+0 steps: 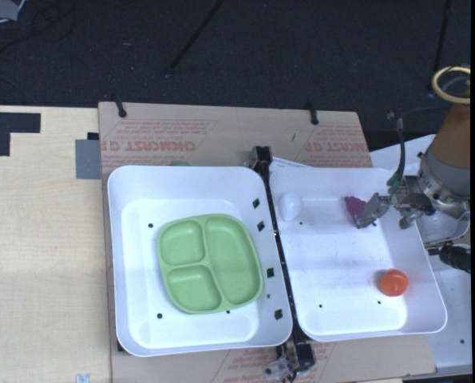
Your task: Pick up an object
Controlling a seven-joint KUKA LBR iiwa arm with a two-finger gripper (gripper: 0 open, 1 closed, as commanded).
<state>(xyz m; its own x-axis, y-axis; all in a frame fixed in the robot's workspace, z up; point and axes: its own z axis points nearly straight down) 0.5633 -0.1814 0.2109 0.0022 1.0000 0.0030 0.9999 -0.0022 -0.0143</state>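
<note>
A: Status? Nothing lifted yet; grasp not made.

B: Gripper (pixel 370 216) low over right bin (pixel 341 325), fingers spread, nothing between them.

A: Candidates?

B: Purple object (pixel 354 206) just beside fingertips, toward the left. Orange ball (pixel 393 282) nearer the front, apart from gripper. White ball (pixel 290 207) at bin's far-left corner. Green divided plate (pixel 209 263) in left bin (pixel 133 214).

A: Remaining: close on one, raise.

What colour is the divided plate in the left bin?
Light green plate, seen in the camera view.
</note>
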